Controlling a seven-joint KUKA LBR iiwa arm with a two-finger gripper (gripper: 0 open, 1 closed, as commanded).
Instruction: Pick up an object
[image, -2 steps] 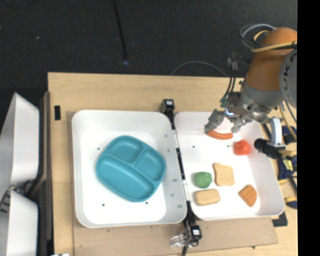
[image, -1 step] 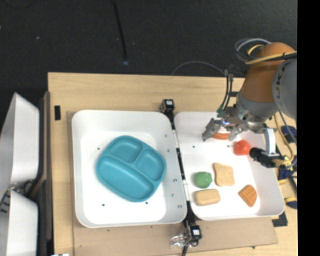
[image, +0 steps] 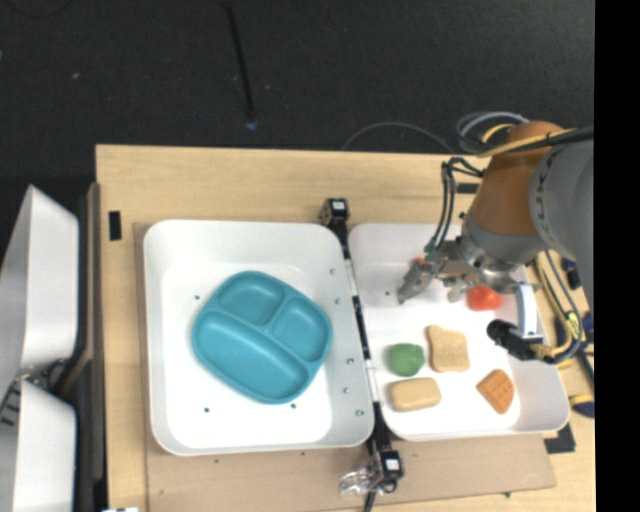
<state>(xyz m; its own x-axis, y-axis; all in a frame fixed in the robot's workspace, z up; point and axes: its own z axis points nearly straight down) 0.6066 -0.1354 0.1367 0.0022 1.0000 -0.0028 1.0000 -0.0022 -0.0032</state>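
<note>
My gripper (image: 430, 287) hangs over the back part of the right bin (image: 390, 245), with the orange-banded wrist behind it. Its two fingers stand apart, open, and nothing shows between them. A small red object (image: 485, 297) lies just to the right of the gripper, partly covered by it. Nearer the front lie a green round piece (image: 405, 359), a tan bread-like slice (image: 449, 348), a pale tan bun (image: 413, 394) and an orange cracker-like piece (image: 496, 390).
The left bin (image: 170, 260) holds a blue divided plate (image: 262, 335). A black clamp (image: 334, 211) sits at the back where the bins meet, and another clamp (image: 375, 472) at the front. Cables (image: 560, 300) trail along the right bin's right side.
</note>
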